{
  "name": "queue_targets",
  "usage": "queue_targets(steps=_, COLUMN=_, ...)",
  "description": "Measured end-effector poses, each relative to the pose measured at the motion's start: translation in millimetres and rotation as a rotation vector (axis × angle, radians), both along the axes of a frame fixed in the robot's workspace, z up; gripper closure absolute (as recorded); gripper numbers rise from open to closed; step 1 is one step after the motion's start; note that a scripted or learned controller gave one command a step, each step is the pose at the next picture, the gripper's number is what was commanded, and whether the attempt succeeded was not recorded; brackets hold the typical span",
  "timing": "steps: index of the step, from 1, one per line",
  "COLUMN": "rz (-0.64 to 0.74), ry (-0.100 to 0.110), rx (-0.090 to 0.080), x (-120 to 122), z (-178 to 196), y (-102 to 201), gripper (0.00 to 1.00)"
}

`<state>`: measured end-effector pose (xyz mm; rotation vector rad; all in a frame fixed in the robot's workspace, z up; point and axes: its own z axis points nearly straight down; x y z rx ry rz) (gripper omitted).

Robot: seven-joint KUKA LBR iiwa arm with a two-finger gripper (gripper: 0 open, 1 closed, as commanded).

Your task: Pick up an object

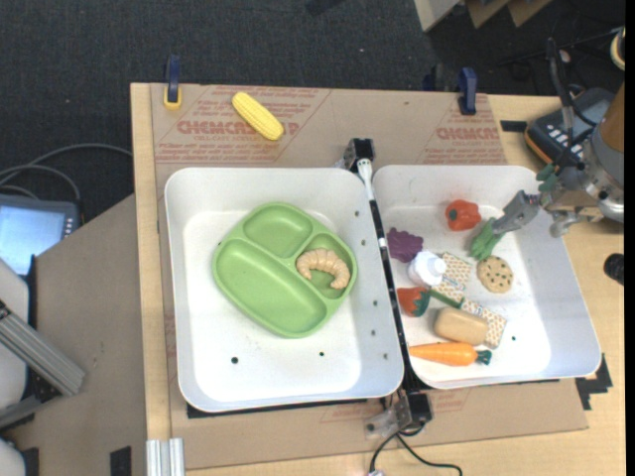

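The right bin (566,305) holds several toy foods: a red pepper (461,214), a green piece (486,239), a round cookie (494,274), purple grapes (404,244), a white bottle (429,266), a tan block (461,325) and a carrot (446,355). My gripper (541,216) hangs over the bin's upper right part, open, with bare bin floor between its fingers. Its left finger (516,211) points down-left, and its tip stops just short of the green piece, to the right of the pepper. Nothing is held.
In the left bin (198,226) a green divided plate (268,286) carries a pale croissant (325,266). A yellow corn cob (257,115) lies on the cardboard behind the bins. Blue clamps (466,92) stand at the back edge.
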<state>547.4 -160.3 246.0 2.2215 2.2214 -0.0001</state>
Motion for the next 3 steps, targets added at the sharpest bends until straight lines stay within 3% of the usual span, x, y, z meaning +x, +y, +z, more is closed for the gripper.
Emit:
queue_targets(steps=1, rz=-0.001, ry=-0.002, rx=0.000, x=21, z=-160, y=-10, gripper=0.00)
queue_targets(steps=2, rz=0.003, ry=-0.007, rx=-0.003, x=77, z=-161, y=-26, gripper=0.00)
queue_targets(steps=3, rz=0.003, ry=-0.006, rx=-0.003, x=75, z=-150, y=-26, gripper=1.00)
